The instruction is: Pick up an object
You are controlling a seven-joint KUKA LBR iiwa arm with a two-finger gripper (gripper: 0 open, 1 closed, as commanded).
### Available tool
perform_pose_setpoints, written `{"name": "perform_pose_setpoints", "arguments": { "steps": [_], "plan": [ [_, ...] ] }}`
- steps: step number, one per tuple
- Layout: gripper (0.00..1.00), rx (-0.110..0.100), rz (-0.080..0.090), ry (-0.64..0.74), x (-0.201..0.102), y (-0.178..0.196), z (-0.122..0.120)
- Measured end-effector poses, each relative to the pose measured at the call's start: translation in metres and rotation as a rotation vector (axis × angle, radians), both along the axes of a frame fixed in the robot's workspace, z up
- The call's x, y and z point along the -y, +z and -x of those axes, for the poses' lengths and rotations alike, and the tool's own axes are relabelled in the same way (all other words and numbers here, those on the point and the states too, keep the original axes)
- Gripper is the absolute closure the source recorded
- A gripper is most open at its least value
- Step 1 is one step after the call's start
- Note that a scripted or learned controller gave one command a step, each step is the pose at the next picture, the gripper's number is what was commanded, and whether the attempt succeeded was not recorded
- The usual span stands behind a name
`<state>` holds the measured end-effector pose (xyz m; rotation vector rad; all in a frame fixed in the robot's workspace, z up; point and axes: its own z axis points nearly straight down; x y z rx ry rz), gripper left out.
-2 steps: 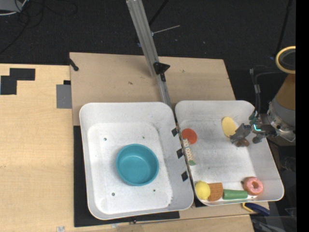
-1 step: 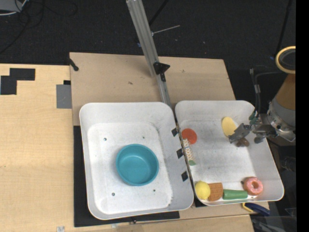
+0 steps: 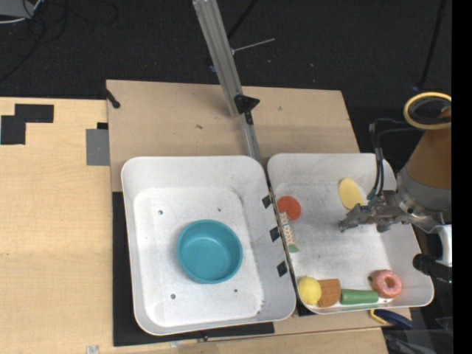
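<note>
Arm reaching from right, hand (image 3: 366, 218) low over right bin (image 3: 324, 175)

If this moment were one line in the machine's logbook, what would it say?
pincer: low in right bin | beside yellow object | nothing seen held | blue bowl: left bin

The arm (image 3: 431, 164) reaches in from the right, its claw (image 3: 354, 220) pointing left.
</note>
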<state>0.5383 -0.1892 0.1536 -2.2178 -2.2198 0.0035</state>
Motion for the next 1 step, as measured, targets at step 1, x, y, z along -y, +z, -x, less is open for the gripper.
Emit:
{"name": "perform_pose_setpoints", "arguments": {
  "steps": [1],
  "plan": [
    [0.0,0.0,0.0,-0.001,0.0073,-0.0466,0.0037]
  ]
}}
